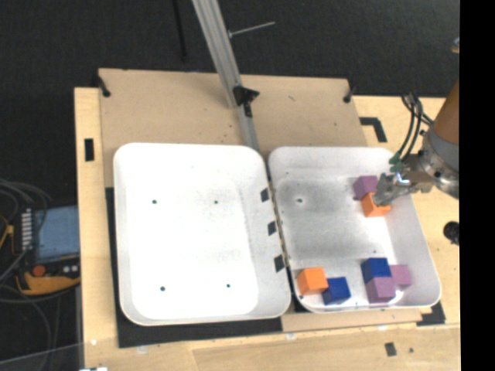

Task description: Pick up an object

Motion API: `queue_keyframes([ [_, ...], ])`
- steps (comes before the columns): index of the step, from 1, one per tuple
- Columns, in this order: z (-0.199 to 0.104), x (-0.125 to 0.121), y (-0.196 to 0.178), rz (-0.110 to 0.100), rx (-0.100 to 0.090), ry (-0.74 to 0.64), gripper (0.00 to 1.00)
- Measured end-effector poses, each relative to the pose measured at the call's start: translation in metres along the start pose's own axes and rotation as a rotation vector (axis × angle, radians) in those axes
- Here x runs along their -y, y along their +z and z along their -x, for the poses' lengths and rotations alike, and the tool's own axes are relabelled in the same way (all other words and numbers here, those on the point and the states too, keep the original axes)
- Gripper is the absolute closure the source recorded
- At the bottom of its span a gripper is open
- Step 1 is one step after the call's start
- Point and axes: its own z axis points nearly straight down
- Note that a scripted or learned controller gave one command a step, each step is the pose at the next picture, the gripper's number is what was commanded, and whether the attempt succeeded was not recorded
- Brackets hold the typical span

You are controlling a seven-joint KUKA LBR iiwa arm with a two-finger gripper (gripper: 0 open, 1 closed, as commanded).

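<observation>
My gripper [389, 188] reaches in from the right, low over the upper right part of the right bin [325, 157]. Its tip sits right at a small orange block [376, 206], with a purple block [364, 185] just to the left of it. Whether the orange block is gripped cannot be told from this view. Along the bin's front edge lie another orange block [312, 279], a blue block [336, 291], a second blue block [376, 268] and two purple blocks [380, 289] [401, 275].
The left bin [124, 230] lies beside the right one, joined at a dark-clipped seam. A slanted metal pole [224, 60] rises from behind the bins. Cables and a blue box [58, 234] sit off the bench at the left.
</observation>
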Motion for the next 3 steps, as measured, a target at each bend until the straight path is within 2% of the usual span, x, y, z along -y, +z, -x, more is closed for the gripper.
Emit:
queue_keyframes([
  [2,-0.114,-0.005,-0.017,-0.002,-0.003,-0.006,1.0],
  [3,-0.168,-0.011,-0.003,-0.008,-0.002,-0.004,1.0],
])
